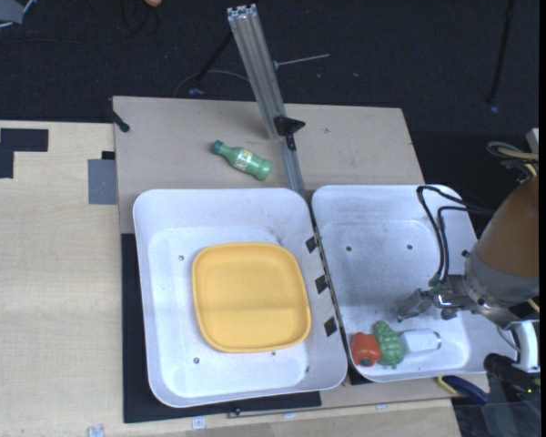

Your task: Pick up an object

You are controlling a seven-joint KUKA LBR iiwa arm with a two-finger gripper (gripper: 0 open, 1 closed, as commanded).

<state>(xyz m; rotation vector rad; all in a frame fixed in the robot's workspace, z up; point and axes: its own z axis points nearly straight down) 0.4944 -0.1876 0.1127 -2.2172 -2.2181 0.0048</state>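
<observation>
Two toys, a red one (365,349) and a green one (390,344), lie just left of the gripper (425,340), presumably lowered to grab one, though its grip I cannot tell.

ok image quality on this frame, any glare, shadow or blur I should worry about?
Camera view: the white bins are bright, close to washed out along the rims; the yellow plate casts a soft shadow to its left; the floor at the top is nearly black, so cables there barely read; the red and green items are small and soft, edges unclear; the pincer is dim and slightly blurred.
</observation>
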